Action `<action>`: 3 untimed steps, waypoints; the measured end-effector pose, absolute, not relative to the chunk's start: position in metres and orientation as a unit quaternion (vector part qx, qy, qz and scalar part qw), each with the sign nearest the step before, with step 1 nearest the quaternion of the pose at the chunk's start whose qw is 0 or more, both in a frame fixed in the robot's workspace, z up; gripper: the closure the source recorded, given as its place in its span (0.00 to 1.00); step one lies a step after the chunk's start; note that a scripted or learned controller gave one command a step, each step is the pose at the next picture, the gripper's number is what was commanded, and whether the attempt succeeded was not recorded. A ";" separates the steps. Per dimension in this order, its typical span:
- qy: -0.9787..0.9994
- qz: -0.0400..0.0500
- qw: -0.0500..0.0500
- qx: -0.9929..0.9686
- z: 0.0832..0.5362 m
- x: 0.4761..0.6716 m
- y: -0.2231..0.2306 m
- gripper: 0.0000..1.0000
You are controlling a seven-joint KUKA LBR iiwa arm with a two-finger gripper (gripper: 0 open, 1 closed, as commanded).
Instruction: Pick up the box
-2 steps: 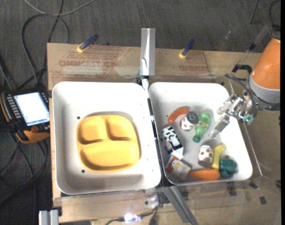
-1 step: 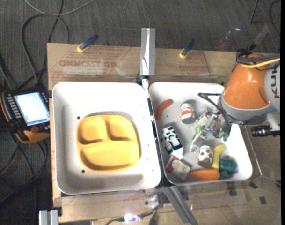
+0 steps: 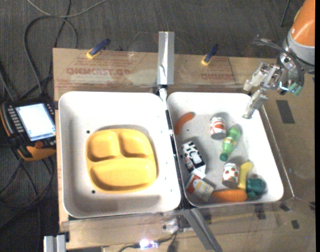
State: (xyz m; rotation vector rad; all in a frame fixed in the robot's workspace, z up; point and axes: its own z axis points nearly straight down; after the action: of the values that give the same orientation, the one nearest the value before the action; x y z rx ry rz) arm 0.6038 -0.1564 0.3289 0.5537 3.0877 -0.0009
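Up at the far right, a grey two-finger claw under the orange-banded arm, hanging over the far right corner of the shallow white right-hand bin; open or clenched, cannot tell at this angle, and nothing seen gripped in it. Arm cut off by the right edge. Just near of the claw inside that bin, a red and white can and a green plastic bottle lying tilted, touching or almost so. Further left, an orange-red sausage-shaped piece by the far left corner. Well apart from the claw, against the bin's left wall, the black and white patterned box, lying at a slant; print on it too small to read. Near of that, a small tan and red packet, label blurred. Along the near wall, crowded together: an orange carrot-shaped toy, a second red and white can, a yellow banana-like piece and a green lump, shapes hard to separate. Open floor in the bin's middle and far side, between the box and the bottle. To the left, the shallow white left-hand bin holding a yellow divided plastic tray. Beyond both bins, brown cardboard sheet with faded reddish lettering, not legible, pinned by two blue and yellow clamps. At far left, a handheld screen unit, partly cut off.
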 end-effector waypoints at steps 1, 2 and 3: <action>0.978 0.001 0.000 0.208 0.214 0.509 -0.117 0.00; 0.973 0.001 0.002 0.233 0.300 0.537 -0.122 0.00; 0.974 0.000 0.001 0.227 0.284 0.562 -0.121 0.00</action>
State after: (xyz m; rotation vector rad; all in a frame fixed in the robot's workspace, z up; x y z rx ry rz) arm 0.5624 -0.1211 0.2836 0.7110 3.0570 -0.0001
